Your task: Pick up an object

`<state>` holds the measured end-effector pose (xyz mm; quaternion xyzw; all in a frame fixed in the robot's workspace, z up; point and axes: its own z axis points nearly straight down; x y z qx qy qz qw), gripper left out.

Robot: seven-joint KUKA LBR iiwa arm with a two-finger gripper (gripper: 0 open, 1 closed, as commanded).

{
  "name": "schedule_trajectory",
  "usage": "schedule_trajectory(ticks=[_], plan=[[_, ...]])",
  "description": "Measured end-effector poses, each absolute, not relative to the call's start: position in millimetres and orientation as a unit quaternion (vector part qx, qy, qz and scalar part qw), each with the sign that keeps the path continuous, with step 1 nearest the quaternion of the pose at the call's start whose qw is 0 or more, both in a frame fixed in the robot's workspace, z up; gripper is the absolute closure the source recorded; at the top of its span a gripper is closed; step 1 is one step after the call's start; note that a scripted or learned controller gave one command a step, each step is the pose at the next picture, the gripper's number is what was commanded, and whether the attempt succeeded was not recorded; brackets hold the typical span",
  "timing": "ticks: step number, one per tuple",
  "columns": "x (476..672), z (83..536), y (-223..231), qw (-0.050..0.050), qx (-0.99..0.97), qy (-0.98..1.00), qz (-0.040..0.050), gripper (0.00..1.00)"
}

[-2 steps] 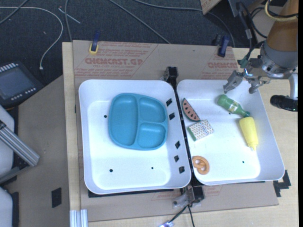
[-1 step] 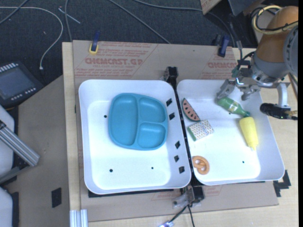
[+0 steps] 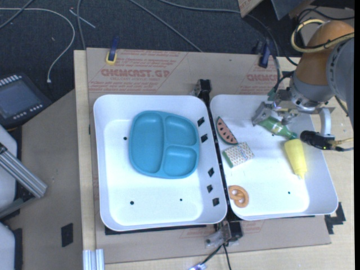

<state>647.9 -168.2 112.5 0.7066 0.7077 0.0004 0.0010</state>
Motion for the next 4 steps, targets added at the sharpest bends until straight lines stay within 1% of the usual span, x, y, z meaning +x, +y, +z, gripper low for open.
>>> schedule_trajectory(ticks=[1,2,3,4], plan=[[648.7,85.2,-167.9,0.000,0.706,0.708,-0.0003,0.00],[649.5,97.4,-167.5,0.001,0.706,0.708,0.0005,1.00],[651.9,141.4,-165.6,0.002,0.707,0.707,0.0016,1.00],[651.5,207.3,-166.5,0.004,0.707,0.707,0.0024,1.00]])
